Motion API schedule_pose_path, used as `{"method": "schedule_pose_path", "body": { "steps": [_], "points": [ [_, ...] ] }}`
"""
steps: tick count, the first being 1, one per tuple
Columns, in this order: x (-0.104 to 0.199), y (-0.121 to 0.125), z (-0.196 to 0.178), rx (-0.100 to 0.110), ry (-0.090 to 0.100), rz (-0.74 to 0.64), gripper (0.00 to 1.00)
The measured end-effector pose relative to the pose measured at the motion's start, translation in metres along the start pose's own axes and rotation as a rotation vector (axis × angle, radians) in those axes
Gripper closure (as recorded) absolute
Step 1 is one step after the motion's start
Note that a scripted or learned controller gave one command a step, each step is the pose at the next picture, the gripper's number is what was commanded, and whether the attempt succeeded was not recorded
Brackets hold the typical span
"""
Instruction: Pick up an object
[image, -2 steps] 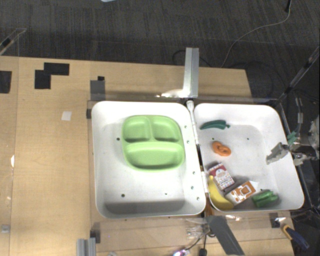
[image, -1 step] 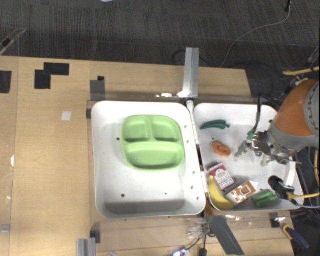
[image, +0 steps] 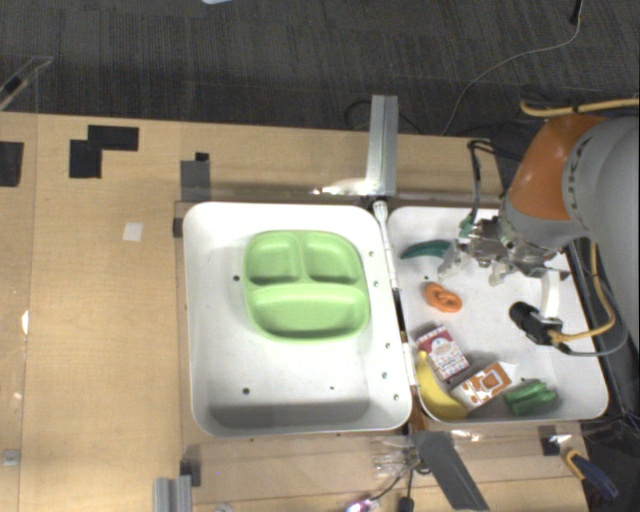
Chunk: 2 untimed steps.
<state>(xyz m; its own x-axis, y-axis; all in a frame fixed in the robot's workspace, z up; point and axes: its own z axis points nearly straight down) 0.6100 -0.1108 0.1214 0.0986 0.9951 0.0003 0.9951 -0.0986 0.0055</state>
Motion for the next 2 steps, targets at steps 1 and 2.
{"method": "schedule_pose_path", "body": {
  "steps": [1,2],
  "points": [
    [0.001,-0.012,0.013,0.000,0.000,-0.130,0.00],
    [0.019,-0.024,0.025,-0.022,-0.006,-0.313,0.00]
  ]
}}
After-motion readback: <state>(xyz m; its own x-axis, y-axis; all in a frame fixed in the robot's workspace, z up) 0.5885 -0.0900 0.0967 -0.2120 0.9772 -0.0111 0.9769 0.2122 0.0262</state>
